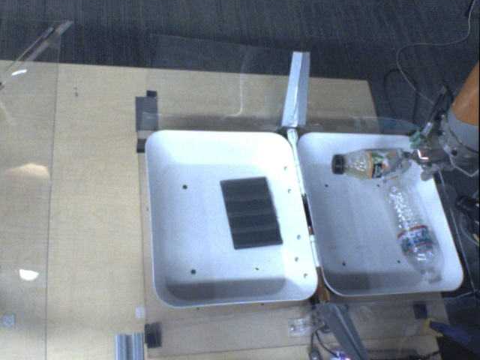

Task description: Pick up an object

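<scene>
Bins are sitting side by side on the wooden bench (82, 201), and going from the left, the left bin (169, 201) is holding a dark ribbed pad (250, 213) that is lying flat near its middle, well apart from the arm. Nothing is reaching toward it.

Next, the right bin (352, 253) is carrying two clear plastic bottles. One bottle with a dark cap (365, 163) is lying on its side near the far wall, cap pointing left. The other bottle, with a blue label (410, 227), is lying lengthwise toward the near right corner, its foot close to the bin's rim.

Furthest right, the gripper (421, 156) is hanging at the far right of that bin, just beside the base end of the dark-capped bottle. Whether it is gripping anything I cannot tell; the metal parts there are too small and blurred to read, and the bottle is looking as if it is resting on the bin floor rather than being lifted.

As a judgement, the task is sitting at its approach or grasp stage: nothing is being carried clear of a bin yet, so the closing, the lift and the proof of a hold are all remaining.
</scene>
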Motion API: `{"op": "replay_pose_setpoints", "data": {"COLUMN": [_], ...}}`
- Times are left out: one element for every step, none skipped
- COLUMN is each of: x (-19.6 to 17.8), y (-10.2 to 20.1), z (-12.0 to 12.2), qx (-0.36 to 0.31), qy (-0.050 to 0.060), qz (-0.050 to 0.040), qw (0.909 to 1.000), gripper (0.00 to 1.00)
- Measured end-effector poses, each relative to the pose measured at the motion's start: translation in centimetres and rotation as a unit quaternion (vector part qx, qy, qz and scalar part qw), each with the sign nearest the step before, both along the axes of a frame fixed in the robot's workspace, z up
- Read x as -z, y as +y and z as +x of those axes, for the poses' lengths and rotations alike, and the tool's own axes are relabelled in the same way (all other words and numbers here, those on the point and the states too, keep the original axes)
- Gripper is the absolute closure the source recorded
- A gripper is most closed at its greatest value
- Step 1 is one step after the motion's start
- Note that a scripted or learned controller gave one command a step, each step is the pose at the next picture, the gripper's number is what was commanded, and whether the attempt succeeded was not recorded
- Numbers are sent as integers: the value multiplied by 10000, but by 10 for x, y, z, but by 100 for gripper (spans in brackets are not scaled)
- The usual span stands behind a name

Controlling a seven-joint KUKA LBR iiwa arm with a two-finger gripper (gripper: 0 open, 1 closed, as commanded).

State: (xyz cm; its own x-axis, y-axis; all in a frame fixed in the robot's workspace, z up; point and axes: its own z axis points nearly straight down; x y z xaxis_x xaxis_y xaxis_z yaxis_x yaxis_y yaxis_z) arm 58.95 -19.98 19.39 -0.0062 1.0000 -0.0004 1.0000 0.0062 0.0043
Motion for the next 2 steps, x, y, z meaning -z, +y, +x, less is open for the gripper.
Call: {"op": "replay_pose_setpoints", "data": {"x": [78, 56], "y": [-3, -6], "z": [61, 23], "qx": [-471, 268], "qy": [-20, -4], "qz": [-10, 1], "qw": [9989, 9996], "gripper": [0, 0]}}
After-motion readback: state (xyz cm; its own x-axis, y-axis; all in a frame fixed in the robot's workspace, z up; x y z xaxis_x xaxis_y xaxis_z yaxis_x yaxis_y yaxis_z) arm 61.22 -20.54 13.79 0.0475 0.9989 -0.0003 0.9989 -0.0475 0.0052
